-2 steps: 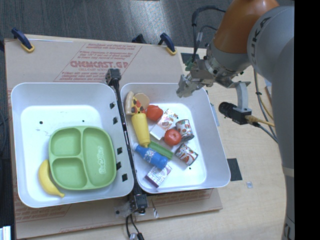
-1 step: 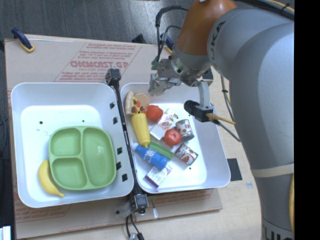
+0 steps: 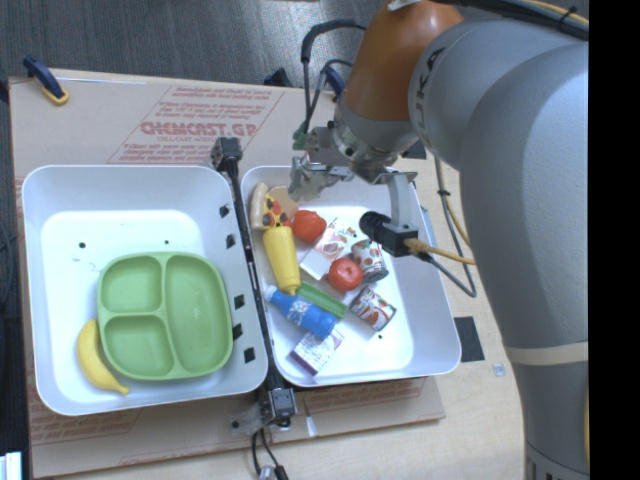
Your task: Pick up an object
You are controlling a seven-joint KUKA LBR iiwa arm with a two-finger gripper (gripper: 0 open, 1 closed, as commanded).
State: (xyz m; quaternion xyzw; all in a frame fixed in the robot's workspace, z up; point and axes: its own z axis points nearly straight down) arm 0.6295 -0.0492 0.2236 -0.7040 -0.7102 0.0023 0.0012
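L bin (image 3: 40, 268): I see a green divided tray (image 3: 165, 315) w/ a banana (image 3: 95, 360) at its near-left edge; far half open. R bin (image 3: 425, 318): crowded—yellow bottle (image 3: 282, 256), tomato (image 3: 346, 273), blue bottle (image 3: 303, 314); near-right corner open. Gripper (image 3: 305, 173) over far-left rim; finger state: can't tell.

Left white bin (image 3: 40, 268): green divided plastic tray (image 3: 165, 315), yellow banana (image 3: 95, 360) at its lower-left. Right white bin (image 3: 430, 333): jumbled small items.
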